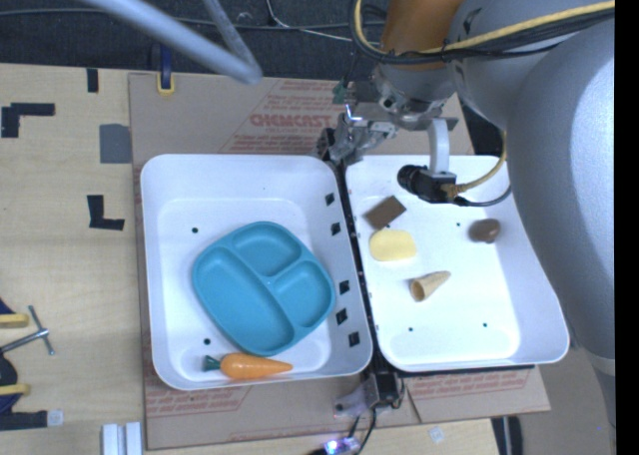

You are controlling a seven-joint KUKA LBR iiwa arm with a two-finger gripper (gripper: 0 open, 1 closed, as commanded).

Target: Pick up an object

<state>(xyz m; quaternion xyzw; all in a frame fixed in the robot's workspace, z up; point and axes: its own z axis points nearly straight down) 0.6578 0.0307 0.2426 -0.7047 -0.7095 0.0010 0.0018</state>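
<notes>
Claw [346,136] low over bins' far divider [339,179]

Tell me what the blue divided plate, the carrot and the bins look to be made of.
Blue divided plate: likely moulded plastic, one even colour with a soft sheen and rounded compartment ridges. Carrot: probably a plastic toy, smooth uniform orange with a stubby green top. Left bin and right bin: seemingly thin formed white plastic, semi-gloss, with rounded corners and rolled rims.
</notes>
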